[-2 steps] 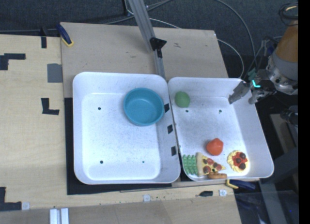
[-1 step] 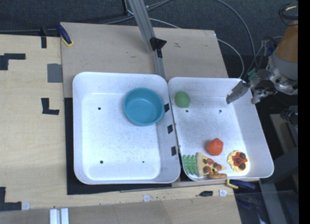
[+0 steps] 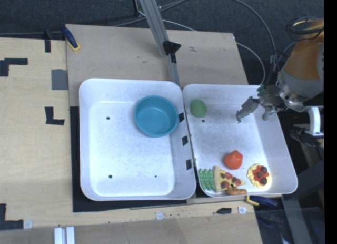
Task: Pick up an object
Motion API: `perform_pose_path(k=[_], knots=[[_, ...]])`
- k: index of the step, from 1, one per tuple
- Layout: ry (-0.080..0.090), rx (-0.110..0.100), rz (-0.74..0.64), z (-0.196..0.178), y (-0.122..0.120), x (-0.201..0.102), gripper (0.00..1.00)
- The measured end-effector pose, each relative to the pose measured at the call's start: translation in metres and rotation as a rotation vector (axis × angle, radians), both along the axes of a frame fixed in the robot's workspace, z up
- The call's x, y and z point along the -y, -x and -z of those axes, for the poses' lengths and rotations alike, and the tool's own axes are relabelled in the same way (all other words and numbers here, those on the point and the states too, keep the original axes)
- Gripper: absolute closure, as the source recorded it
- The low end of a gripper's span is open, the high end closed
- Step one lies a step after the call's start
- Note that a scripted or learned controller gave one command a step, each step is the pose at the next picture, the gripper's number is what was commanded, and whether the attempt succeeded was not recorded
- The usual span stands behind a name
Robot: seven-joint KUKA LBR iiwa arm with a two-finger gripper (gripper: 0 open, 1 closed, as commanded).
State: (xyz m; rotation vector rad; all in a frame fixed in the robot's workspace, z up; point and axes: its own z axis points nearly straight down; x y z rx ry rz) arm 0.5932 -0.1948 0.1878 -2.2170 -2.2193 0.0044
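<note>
Here, the right-hand shallow white plastic bin [image 3: 274, 148] holds four small things. A round green ball [image 3: 198, 108] sits in its far left corner, just beside the wall shared with the other bin. A red tomato-shaped toy [image 3: 233, 159] lies toward the near edge, with bare white floor around it on every side. At the near rim, a flat toy pizza slice with a green crust [image 3: 221, 180] lies against the near left corner, and a small round yellow tart topped with red pieces [image 3: 258, 175] sits near the near right corner, close to the tomato toy but apart from it.

The grey two-finger gripper [image 3: 247, 109] hangs over the far right part of this bin, slanting down toward the left, near the right wall and well apart from every object. Whether its fingers are spread or closed cannot be told; nothing is seen between them. The middle of the bin floor below it is bare.

The left-hand white bin [image 3: 95, 148] holds a round blue bowl [image 3: 156, 115], upright, toward its far right corner, with wide open floor nearer the viewer.
</note>
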Motion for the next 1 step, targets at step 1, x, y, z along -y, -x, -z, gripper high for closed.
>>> perform_pose_path(k=[1], knots=[[0.0, 0.001, 0.0, 0.0469, -0.0043, -0.0069, 0.0]])
